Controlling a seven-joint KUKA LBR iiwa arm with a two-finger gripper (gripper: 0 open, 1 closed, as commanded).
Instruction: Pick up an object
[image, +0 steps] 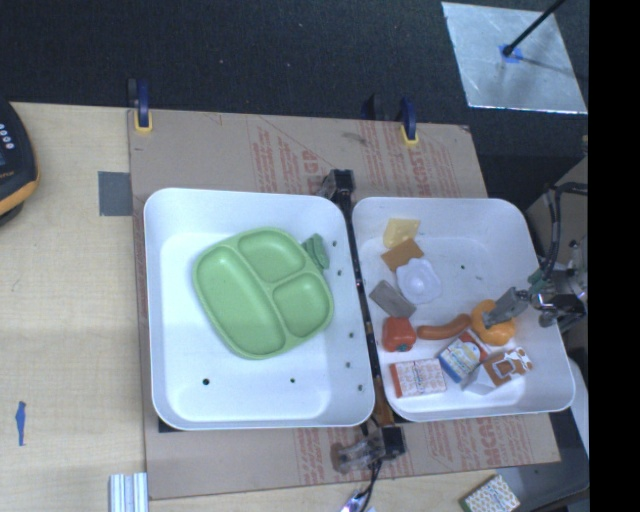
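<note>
The right bin (520, 225) holds several small objects: a yellow block (402, 231), a brown block (402, 254), a clear white cup (418, 281), a grey block (388, 297), a red piece (398, 333), an orange sausage (444, 327), an orange fruit (497, 319), a blue-white carton (460, 358), a red-white box (417, 377) and a brown carton (507, 365). My gripper (516, 298) reaches in over the bin's right rim. It sits just above and to the right of the orange fruit, close to it or touching it.
The left bin (180, 390) carries a green divided plate (264, 291) with a small green item (317, 250) at its upper right edge. Clamps (143, 105) hold the cardboard base at the back. A yellow-black device (12, 160) lies at the far left.
</note>
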